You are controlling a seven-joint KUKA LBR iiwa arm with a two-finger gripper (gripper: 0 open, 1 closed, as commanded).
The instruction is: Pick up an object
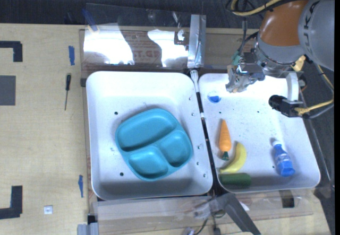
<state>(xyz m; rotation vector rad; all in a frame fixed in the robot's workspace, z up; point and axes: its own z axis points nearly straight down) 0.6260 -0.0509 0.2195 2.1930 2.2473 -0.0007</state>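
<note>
- Camera view: my jaws (234, 86) hang over the right bin's (311, 138) far left corner; I cannot tell their spread.
- A small blue object (214, 98) lies just beside them, lower left.
- Carrot (224, 134), banana (236, 157), bottle (282, 159) lie well apart, nearer.

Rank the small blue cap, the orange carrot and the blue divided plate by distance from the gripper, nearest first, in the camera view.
From the gripper:
1. Small blue cap, just below-left, right bin.
2. Orange carrot, lower in the right bin.
3. Blue divided plate, left bin.
</note>
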